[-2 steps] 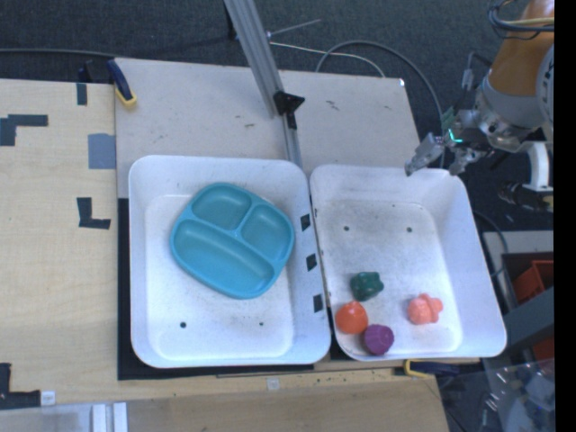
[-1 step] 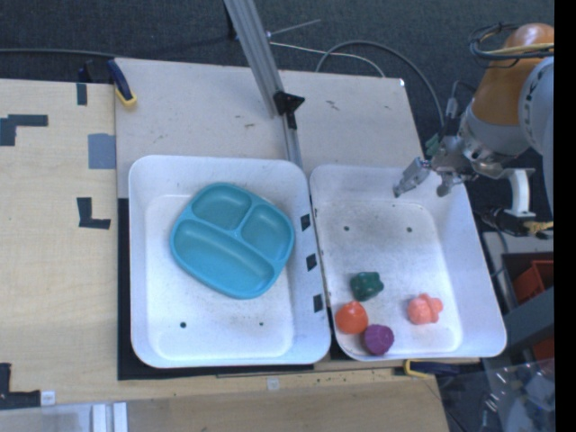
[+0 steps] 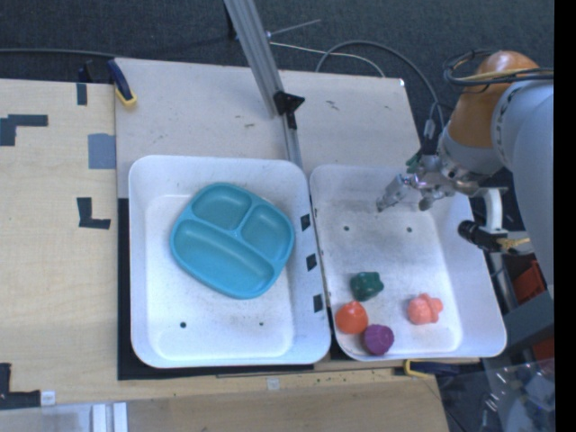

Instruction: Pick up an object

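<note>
You see two white bins, the left bin [image 3: 144, 268] and the right bin [image 3: 468, 322], that look like smooth, slightly glossy plastic, their floors flecked with dark scuffs, and in the left one a teal divided plate [image 3: 232, 238] of smooth plastic with a soft sheen. The desk [image 3: 54, 241] looks like pale matt wood with patches of dark tape, and a ribbed metal rail [image 3: 256, 48] crosses it. The small green [image 3: 365, 284], red [image 3: 351, 317], purple [image 3: 378, 338] and orange [image 3: 424, 309] toys look matt, and the end effector [image 3: 409, 193] shows bare greyish metal.
</note>
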